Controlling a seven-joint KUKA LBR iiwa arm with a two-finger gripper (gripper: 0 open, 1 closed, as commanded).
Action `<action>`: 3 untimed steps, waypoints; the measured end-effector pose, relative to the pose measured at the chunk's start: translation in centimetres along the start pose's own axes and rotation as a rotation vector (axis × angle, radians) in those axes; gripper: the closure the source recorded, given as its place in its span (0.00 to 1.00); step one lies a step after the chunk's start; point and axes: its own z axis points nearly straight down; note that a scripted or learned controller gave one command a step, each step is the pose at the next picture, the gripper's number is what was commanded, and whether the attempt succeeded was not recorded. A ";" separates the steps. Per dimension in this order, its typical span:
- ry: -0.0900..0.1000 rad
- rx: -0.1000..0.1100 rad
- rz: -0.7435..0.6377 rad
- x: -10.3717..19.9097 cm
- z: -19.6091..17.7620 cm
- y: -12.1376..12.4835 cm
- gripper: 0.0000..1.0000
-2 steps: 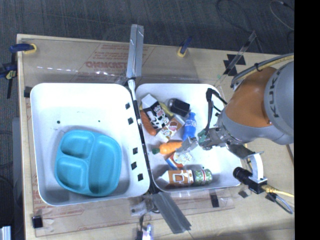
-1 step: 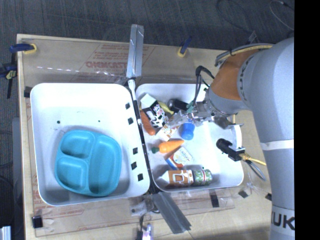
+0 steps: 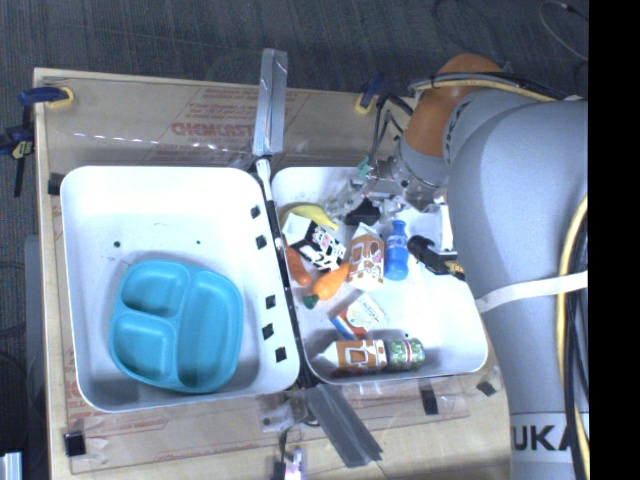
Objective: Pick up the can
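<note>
gripper [image 3: 375,190]: low over the far end of the right bin [image 3: 455,313], under the grey wrist; fingers lost in dark clutter, so how wide it stands cannot be told; nothing seen held.
can [image 3: 382,353]: lies on its side at the near end of the right bin, just inside the near wall; orange-and-white label, green end toward the arm side.
can from gripper: well apart, toward the camera and about level sideways; the whole pile of small items sits between them.
can long axis: runs left-right in view, along the near wall, roughly crosswise to the line from gripper to can.
between gripper and can: blue bottle [image 3: 397,251] just beside the gripper on the near side, small carton [image 3: 365,256] next to it, cow-pattern toy [image 3: 320,245], banana [image 3: 305,214], carrot [image 3: 325,284], flat packet [image 3: 362,314] nearest the can.
other bin: left bin [image 3: 90,218] holds a blue divided plate [image 3: 177,324], far off to the gripper's side, not relevant.
step judged: approach not yet made; can untouched.
next move judged: travel over the pile to the near end, turn fingers to close across the can's short width.
risk judged: near wall crowds one finger; round can may roll.
</note>
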 end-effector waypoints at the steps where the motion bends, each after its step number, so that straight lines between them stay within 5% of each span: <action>1: 0.002 0.006 -0.011 0.4 -0.9 0.0 1.00; 2: -0.001 0.004 0.127 5.8 0.3 -0.7 1.00; 3: 0.001 0.005 0.054 14.1 -14.7 -2.9 1.00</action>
